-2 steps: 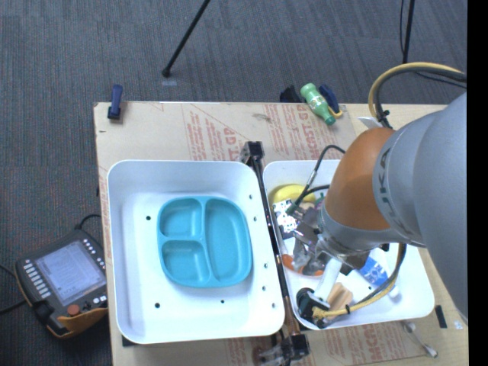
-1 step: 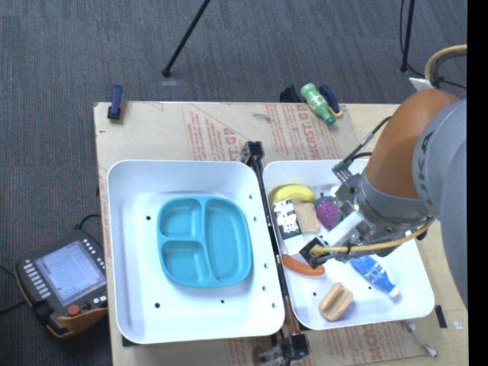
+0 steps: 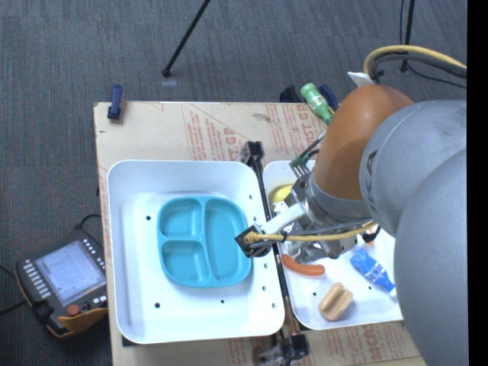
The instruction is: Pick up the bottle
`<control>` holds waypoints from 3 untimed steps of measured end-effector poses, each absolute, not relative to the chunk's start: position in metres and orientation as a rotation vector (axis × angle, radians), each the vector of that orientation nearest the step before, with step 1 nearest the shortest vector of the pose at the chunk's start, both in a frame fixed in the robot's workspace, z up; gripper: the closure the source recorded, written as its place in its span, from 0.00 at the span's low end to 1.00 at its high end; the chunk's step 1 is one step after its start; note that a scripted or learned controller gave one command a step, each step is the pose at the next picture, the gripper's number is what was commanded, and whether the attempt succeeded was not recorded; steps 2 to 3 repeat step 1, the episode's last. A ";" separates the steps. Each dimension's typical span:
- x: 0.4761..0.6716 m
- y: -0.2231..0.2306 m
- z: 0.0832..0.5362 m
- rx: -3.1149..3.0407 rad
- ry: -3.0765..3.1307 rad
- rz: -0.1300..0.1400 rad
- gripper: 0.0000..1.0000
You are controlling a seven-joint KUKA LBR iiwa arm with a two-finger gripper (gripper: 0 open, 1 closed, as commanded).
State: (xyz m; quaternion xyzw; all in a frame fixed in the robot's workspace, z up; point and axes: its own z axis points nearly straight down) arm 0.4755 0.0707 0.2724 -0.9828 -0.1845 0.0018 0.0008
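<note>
A green bottle (image 3: 316,102) lies tilted at the back of the bench, just beyond the far edge of the right bin (image 3: 305,311). The arm's orange band and grey wrist hang over the right bin and cover most of it. My gripper (image 3: 303,168) sits under the wrist near the bin's far left corner, largely hidden by the arm. It is below and slightly left of the bottle, apart from it. Nothing shows between gripper and bottle.
The left bin (image 3: 126,204) holds a blue divided plate (image 3: 202,241). In the right bin lie an orange hot dog (image 3: 303,267), a tan bun (image 3: 335,301), a blue packet (image 3: 373,271) and a yellow item (image 3: 281,194). A blue clamp (image 3: 115,102) sits at the bench's back left corner.
</note>
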 end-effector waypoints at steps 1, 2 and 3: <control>0.475 0.112 0.225 -3.111 -0.424 0.007 1.00; 0.475 0.112 0.225 -3.111 -0.424 0.007 1.00; 0.475 0.112 0.225 -3.111 -0.424 0.007 1.00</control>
